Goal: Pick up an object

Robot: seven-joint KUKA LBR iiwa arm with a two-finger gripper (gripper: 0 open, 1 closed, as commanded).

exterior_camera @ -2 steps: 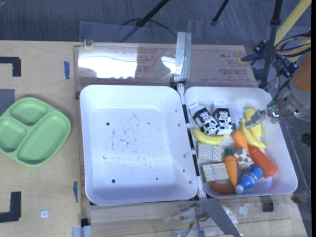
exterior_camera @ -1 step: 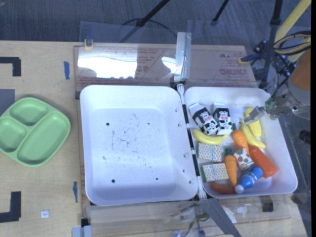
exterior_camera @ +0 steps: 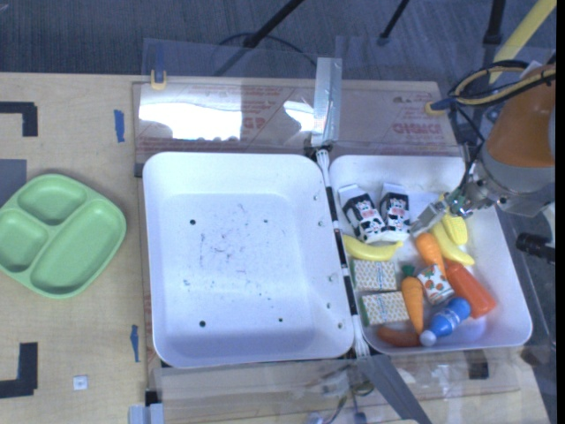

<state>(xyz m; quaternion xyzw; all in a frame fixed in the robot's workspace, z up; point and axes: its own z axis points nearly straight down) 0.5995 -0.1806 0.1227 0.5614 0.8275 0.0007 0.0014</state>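
Wood bench point(exterior_camera: 71, 343) w/ green tray point(exterior_camera: 57, 234); dark carpet point(exterior_camera: 88, 16) behind.

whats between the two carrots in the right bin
In the camera view a small orange-and-white carton lies between the upper carrot and the lower carrot, near the bin's middle.

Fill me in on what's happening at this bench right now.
A grey robot arm reaches in from the right, its gripper low over the right bin, near a yellow banana and a carrot. That bin also holds two small cow-print cartons and crackers. Nothing is visibly gripped. A green divided plate sits left.
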